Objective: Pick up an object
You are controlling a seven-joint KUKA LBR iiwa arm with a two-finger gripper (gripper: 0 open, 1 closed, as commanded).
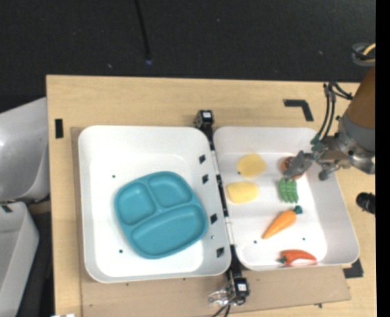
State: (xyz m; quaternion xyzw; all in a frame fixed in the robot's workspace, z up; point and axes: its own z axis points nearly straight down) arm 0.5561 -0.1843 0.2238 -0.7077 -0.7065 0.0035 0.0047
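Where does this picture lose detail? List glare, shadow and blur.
Camera view: the white bins are bright, near washed out, walls hard to read; the tool is soft and blurred near the green item; shadows are faint; the blue plate and carrot read sharp.

A robotics lab setup: a plywood bench [148, 98] carries two white bins [92, 177] holding toy food, with cabling and black flooring around.
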